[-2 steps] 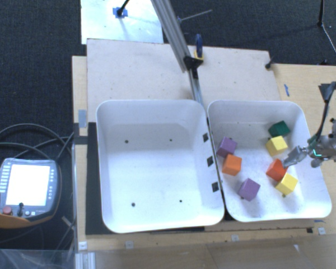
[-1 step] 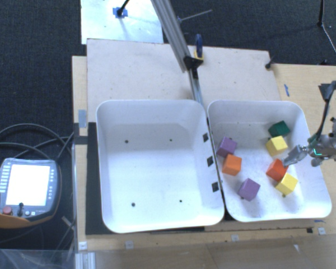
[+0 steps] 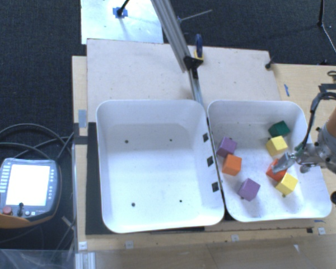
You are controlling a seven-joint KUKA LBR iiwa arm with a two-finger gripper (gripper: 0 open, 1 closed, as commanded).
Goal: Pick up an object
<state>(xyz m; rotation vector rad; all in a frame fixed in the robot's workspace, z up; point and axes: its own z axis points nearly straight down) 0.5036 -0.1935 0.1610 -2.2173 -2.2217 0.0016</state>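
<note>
Red block (image 3: 273,172) under claw (image 3: 282,165), near right bin (image 3: 325,206) edge, w/ yellow blocks beside.

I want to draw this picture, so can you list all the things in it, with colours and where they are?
White bins: 2, side by side; left bin, right bin.
Purple cubes: 2, right bin, and.
Orange cube: 1, right bin, between the purple ones.
Yellow cubes: 2, right bin, and.
Green cube: 1, right bin, far side.
Red-orange cube: 1, right bin, at the claw tip.
Control tablet: 1, grey and orange, far left.
Claw: 1, grey, over right bin.
</note>
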